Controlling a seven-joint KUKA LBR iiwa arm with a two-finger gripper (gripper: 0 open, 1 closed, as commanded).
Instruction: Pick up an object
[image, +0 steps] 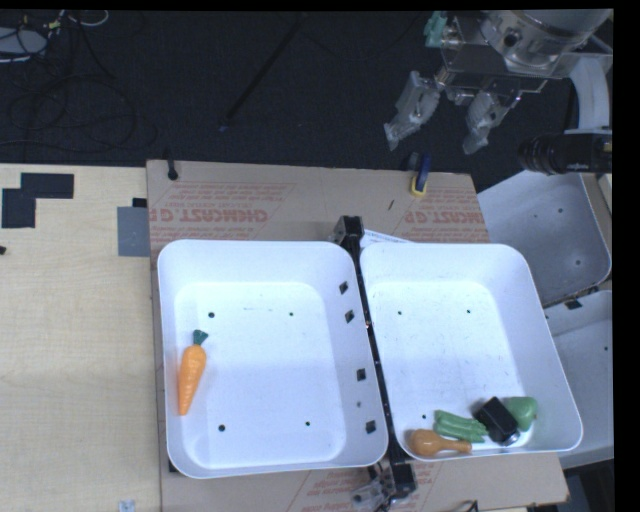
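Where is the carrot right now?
The carrot lies alone in the left bin, close to its left wall, with its green top pointing toward the back.

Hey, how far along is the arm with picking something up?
Nothing looks done yet. The gripper hangs open above the bench, beyond both bins, holding nothing. The carrot lies in the left bin; everything from approach to grasp is left.
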